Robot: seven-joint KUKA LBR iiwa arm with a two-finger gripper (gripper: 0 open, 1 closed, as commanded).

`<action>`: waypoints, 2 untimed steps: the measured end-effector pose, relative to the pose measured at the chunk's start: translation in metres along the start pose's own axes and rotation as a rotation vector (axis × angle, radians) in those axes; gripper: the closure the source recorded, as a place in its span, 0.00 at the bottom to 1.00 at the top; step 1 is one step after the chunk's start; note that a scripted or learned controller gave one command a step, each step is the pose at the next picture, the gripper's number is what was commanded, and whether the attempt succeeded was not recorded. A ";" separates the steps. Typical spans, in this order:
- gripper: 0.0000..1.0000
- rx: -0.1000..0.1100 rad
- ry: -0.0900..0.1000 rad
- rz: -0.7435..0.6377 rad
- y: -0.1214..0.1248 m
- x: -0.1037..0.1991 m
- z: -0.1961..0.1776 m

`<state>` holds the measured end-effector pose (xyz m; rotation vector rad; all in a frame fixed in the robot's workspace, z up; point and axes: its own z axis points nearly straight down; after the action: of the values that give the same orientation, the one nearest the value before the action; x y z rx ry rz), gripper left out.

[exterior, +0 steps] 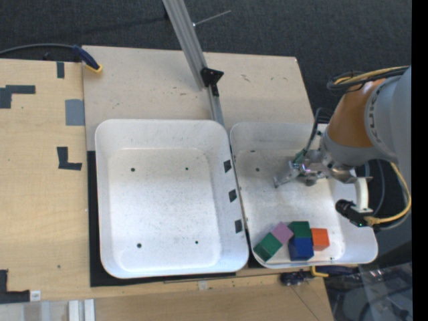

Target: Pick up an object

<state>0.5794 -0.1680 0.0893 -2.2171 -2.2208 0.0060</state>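
Note:
Several small blocks lie clustered at the near end of the right bin [257,142]: a dark green block [268,247], a pale purple block [282,233], a green block [300,229], a blue block [301,247] and an orange block [320,238]. My gripper [286,177] hangs over the middle of the right bin, well above the cluster in the view and apart from it. Nothing shows between its fingers. The grey arm with its orange band [351,122] comes in from the right.
The left bin [107,146] sits beside the right one, their rims touching. A metal pole [190,39] slants down from the top to the bins' shared far corner. Black cables [374,212] loop by the right bin's right rim.

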 end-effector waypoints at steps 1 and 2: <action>1.00 -0.002 0.001 -0.001 0.001 0.001 -0.012; 1.00 -0.010 -0.001 0.001 0.000 -0.003 -0.075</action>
<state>0.5798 -0.1710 0.1640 -2.2236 -2.2258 -0.0034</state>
